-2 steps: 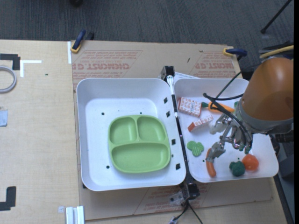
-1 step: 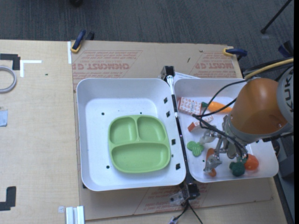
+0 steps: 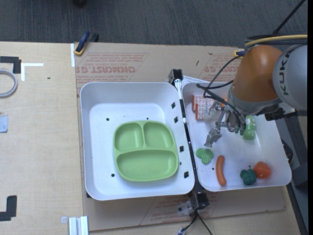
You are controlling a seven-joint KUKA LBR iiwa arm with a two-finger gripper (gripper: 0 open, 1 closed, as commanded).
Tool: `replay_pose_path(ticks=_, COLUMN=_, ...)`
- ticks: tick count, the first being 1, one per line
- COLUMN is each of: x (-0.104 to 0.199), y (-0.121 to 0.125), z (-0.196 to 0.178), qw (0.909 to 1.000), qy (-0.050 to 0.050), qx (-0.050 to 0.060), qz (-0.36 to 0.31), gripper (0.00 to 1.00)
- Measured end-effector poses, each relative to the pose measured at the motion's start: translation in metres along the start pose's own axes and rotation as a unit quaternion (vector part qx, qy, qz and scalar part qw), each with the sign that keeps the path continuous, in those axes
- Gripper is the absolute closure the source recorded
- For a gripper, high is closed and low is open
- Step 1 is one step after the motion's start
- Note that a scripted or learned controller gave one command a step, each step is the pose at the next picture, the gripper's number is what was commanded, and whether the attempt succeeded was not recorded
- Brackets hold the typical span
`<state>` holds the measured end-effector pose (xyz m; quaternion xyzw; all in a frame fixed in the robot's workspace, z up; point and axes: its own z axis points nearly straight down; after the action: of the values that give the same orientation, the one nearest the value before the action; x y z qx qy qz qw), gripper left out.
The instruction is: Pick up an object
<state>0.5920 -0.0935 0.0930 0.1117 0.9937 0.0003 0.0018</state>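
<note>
Covering the bench (image 3: 39, 146), cardboard sheet (image 3: 122, 62), dark carpet (image 3: 146, 9) beyond

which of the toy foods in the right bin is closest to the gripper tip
The flat green leafy piece, just below the gripper. The orange sausage, dark green vegetable and orange one lie farther toward the bin's lower edge.

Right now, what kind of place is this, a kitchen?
Probably a robot test lab, not a kitchen: a robot arm reaches over two white bins, and the food looks like toys on a cardboard-covered bench.

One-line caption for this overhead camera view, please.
KUKA arm's gripper hovers in the right bin above toy foods; green divided plate sits in the left bin.
</note>
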Motion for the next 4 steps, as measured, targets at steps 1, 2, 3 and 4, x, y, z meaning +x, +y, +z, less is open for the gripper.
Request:
replay_pose_path(ticks=1, x=-0.042, y=0.006, z=0.002, qw=0.9898, qy=0.011, qx=0.002, qz=-0.142, gripper=0.0)
replay_pose_path(ticks=2, x=-0.039, y=-0.06, z=0.0, qw=0.9761, qy=0.0, qx=0.0, qz=-0.217, gripper=0.0)
replay_pose_path(ticks=3, x=-0.04, y=-0.059, z=-0.011, qw=0.9765, qy=-0.003, qx=-0.001, qz=-0.215, gripper=1.0)
replay_pose_path(ticks=4, x=-0.049, y=-0.014, z=-0.112, qw=0.986, qy=-0.001, qx=0.0, qz=-0.167, gripper=1.0)
